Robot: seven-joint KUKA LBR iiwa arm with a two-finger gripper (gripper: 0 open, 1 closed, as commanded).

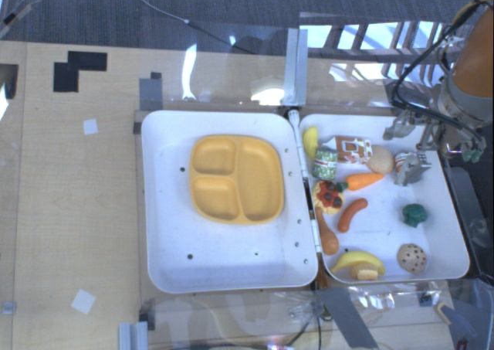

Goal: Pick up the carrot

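Note:
The carrot [364, 181] is orange and lies flat in the upper middle of the right bin [448, 263], tip pointing left. A beige round item [380, 160] touches it from above. My gripper [404, 149] hangs over the bin's upper right, just right of and above the carrot's thick end. It is open, with one finger [395, 128] near the bin's back wall and the other [411, 169] close to the carrot. Nothing sits between them.
The right bin also holds two bananas [310, 141] [359, 263], a green can [325, 163], a small box [353, 149], a red sausage [352, 214], a broccoli [414, 215] and a speckled ball [411, 258]. A yellow divided plate [235, 178] lies in the left bin [166, 248].

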